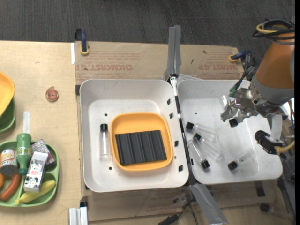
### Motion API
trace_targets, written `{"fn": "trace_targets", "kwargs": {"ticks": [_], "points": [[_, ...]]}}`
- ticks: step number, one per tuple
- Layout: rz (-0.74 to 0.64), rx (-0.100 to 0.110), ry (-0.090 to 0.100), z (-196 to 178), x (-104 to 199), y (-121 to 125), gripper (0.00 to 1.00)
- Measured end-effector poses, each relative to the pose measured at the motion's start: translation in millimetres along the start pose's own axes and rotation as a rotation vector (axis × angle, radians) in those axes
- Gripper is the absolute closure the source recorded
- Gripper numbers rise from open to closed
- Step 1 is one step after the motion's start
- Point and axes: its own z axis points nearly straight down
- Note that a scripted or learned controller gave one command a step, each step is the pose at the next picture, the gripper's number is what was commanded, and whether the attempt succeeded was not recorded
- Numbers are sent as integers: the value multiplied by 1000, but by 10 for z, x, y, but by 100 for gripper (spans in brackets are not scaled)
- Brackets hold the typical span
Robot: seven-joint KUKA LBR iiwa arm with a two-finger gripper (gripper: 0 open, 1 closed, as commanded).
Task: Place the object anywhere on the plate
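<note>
While the arm [276,69] reaches in from the right of the camera view, its gripper [233,110] hangs over the upper right part of the right bin [262,172]. Whether anything sits between the tips cannot be made out, nor how they stand, since the metal parts blur together against the white floor.

Several clear vials with black caps [201,149] lie scattered on the right bin's floor, left of and below the gripper and apart from it; two more black caps [232,165] show near the bin's lower middle. Across the divider, the left bin [89,139] holds an orange plate [140,121] with a dark ribbed slab [140,146] resting on it. One more clear vial [104,142] lies upright in the picture just left of the plate, off its rim, black cap at its upper end.
</note>
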Motion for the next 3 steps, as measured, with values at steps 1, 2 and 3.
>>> {"fn": "trace_targets", "kwargs": {"ticks": [1,2,3], "points": [[-262,-2,-1,-98,-106,385,100],[-354,-3,-2,-330,-101,1004,100],[-484,0,1,743,-56,350,100]]}}
